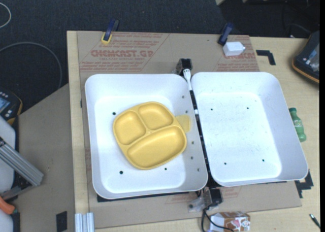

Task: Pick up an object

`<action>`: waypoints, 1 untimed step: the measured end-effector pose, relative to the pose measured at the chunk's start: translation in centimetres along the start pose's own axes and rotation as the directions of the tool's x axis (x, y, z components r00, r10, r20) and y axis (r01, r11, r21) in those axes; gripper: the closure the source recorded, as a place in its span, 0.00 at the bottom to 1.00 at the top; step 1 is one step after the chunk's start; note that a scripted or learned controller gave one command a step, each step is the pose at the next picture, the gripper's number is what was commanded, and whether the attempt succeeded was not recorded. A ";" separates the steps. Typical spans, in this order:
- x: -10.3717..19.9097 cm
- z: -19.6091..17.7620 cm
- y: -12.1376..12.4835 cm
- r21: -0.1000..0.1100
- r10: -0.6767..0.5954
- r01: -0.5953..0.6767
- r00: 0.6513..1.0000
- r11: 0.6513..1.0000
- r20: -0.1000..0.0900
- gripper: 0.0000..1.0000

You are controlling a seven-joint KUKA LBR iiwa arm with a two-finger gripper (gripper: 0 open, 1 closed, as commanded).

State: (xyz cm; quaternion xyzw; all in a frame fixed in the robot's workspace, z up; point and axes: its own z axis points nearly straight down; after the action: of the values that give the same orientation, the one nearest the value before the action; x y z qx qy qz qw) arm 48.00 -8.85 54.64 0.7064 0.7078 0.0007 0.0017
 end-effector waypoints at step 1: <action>1.1 12.4 -0.2 0.016 0.003 -0.003 1.000 1.000 -0.003 1.00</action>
State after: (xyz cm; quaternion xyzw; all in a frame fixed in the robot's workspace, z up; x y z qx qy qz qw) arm 47.86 -7.73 42.25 0.7074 0.7068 -0.0039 -0.0051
